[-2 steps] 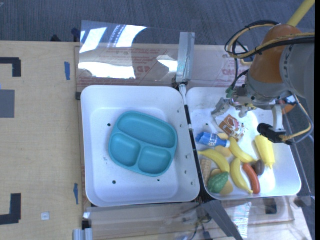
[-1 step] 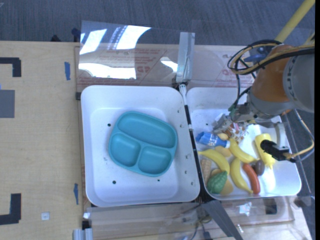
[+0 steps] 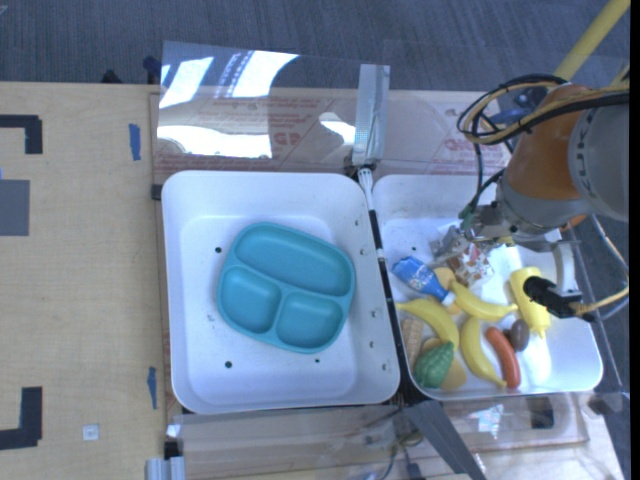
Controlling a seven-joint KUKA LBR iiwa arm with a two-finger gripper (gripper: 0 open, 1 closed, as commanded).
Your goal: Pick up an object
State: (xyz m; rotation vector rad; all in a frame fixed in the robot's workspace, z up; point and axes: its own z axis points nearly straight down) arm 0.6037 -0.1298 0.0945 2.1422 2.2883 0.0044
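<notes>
- In the right bin (image 3: 582, 370), near its 12 o'clock rim, the gripper (image 3: 468, 240) hangs low over a crumpled printed wrapper (image 3: 473, 265). Whether it is apart or together cannot be told, and nothing is seen held in it.
- The pickable toys crowd that bin from centre to 7 o'clock, close to the wall shared with the left bin (image 3: 190, 268). Bare white floor shows at 11 o'clock and at 4 o'clock.
- At the gripper's 7 o'clock lies a glossy blue packet (image 3: 420, 276). Below it are smooth curved yellow bananas (image 3: 430, 316), a bumpy green toy vegetable (image 3: 434, 364) and a rounded red sausage (image 3: 504, 358), all touching or just beside one another.
- The left bin holds a smooth teal plate (image 3: 285, 286) with three compartments, with open floor on every side.
- At 12 o'clock a clear panel (image 3: 300, 133) bears reddish print too faint to read. The wrapper's print is also too small to read.
- The wooden bench (image 3: 80, 268) spreads out at 9 o'clock.
</notes>
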